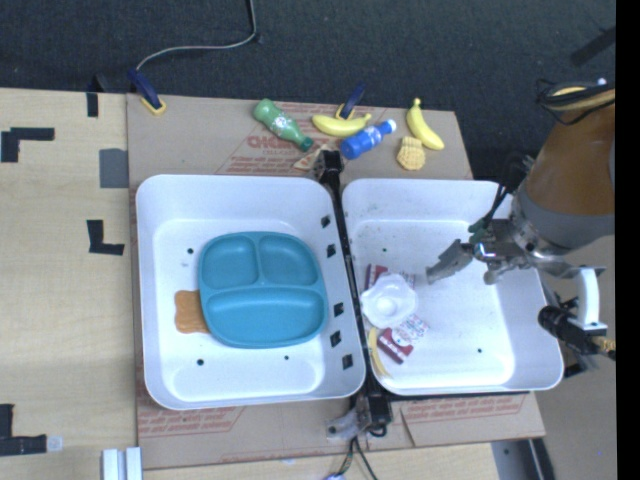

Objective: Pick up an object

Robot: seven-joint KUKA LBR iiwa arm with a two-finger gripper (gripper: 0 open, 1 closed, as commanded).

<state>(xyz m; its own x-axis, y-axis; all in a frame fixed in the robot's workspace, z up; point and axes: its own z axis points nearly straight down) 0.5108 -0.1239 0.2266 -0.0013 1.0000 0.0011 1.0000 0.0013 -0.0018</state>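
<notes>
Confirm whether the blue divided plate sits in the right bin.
No, the blue divided plate lies in the left bin.

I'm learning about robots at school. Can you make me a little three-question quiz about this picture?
1. True or false: the blue tray lies in the right bin.
2. Which bin is the end effector over?
A. the left bin
B. the right bin
3. Fill in: behind the bins, on the cardboard, lie two yellow ____, near a green bottle and a blue bottle.

Key
1. False. It lies in the left bin, partly over an orange thing.
2. B. It hangs beside a clear cup.
3. bananas
</notes>
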